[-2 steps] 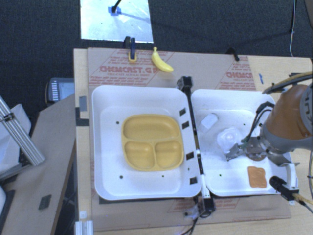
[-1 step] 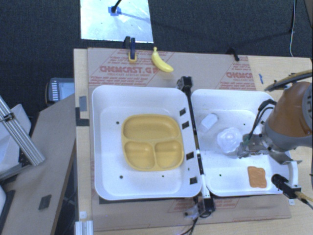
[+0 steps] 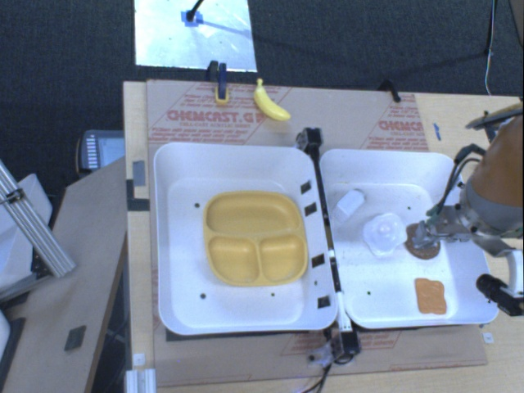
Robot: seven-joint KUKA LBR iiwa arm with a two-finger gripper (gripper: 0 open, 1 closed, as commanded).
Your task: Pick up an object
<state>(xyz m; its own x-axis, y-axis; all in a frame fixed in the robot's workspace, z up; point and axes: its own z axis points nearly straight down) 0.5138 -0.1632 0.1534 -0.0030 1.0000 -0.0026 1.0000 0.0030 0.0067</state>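
Disc [image 3: 426,250]: brown, round, flat and dark at the rim. Lying on the floor of the right bin [image 3: 360,164], towards its right side, partly hidden under the gripper [image 3: 419,237]. Hanging right over the disc's left part, reaching in from the right on the grey arm [image 3: 491,195]; impossible to tell whether opened or closed, or whether touching the disc. Sitting just left of the disc, a clear plastic cup [image 3: 382,234], almost see-through against the white floor. Lying further up and left, a small white block [image 3: 350,202], tilted. Resting nearer the front wall, well apart from the disc, an orange-brown toast-like slab [image 3: 431,295]. Filling the middle of the left bin [image 3: 176,244], a yellow divided tray [image 3: 250,237] with three compartments. Lying behind both bins on the cardboard sheet [image 3: 344,117], a yellow banana [image 3: 270,103], beside a yellow clamp [image 3: 220,83].
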